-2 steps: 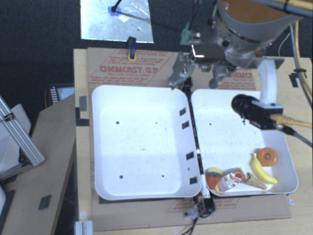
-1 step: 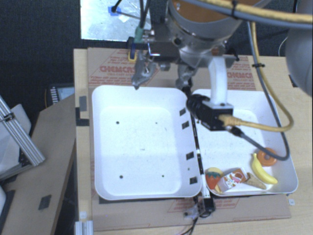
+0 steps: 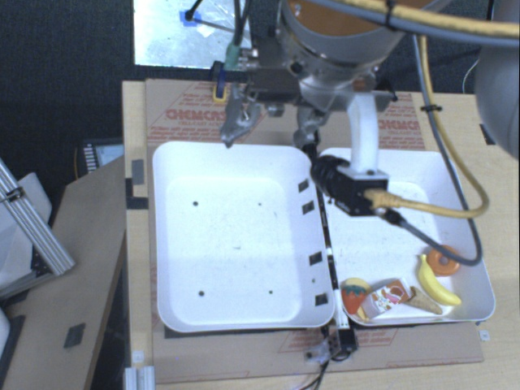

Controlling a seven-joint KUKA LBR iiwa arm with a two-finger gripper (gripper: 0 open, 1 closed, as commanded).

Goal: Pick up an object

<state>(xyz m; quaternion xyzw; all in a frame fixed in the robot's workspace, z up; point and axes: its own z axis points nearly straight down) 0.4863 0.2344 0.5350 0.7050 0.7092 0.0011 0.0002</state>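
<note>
The cardboard-covered bench spreads out under everything, and the grey arm hangs over its far side, a yellow cable looping down from it across the right bin. Directly below the gripper is the far rim of the left bin, whose white floor runs toward me from there. The right bin starts just to the side of the gripper, past the divider. The gripper's two fingers are spread apart, one grey finger off toward the left bin's far corner and the other nearer the divider, with nothing between them. The things to pick are well away from it, bunched in the near corner of the right bin: a yellow banana, a red and white packet, an orange-red fruit beside the packet, and a small orange piece just beyond the banana.
</note>
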